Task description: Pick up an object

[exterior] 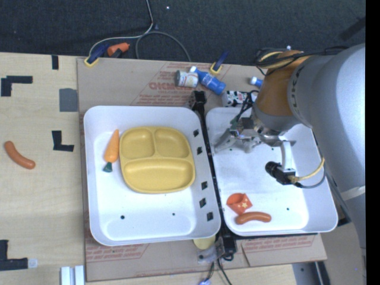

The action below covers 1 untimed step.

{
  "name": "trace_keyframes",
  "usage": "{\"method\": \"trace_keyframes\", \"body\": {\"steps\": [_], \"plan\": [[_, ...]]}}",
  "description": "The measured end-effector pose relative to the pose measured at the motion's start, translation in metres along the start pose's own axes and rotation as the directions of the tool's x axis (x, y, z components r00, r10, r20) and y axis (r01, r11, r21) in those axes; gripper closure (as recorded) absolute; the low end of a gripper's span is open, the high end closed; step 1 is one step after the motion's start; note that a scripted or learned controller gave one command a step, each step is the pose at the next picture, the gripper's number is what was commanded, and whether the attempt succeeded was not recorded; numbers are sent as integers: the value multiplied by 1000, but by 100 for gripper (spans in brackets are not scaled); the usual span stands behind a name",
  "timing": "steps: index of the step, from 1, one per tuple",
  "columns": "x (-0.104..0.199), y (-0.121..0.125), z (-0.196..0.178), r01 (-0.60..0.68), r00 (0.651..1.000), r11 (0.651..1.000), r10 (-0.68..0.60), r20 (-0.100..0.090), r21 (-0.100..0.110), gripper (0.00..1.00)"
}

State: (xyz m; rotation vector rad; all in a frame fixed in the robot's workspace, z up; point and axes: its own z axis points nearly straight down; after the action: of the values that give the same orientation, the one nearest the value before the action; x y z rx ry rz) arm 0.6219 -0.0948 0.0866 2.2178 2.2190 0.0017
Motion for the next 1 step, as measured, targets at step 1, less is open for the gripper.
{"method": "trace_keyframes", "body": {"steps": [1], "plan": [[-6, 48, 1, 3, 1000, 1000, -3, -1, 1, 0]]}}
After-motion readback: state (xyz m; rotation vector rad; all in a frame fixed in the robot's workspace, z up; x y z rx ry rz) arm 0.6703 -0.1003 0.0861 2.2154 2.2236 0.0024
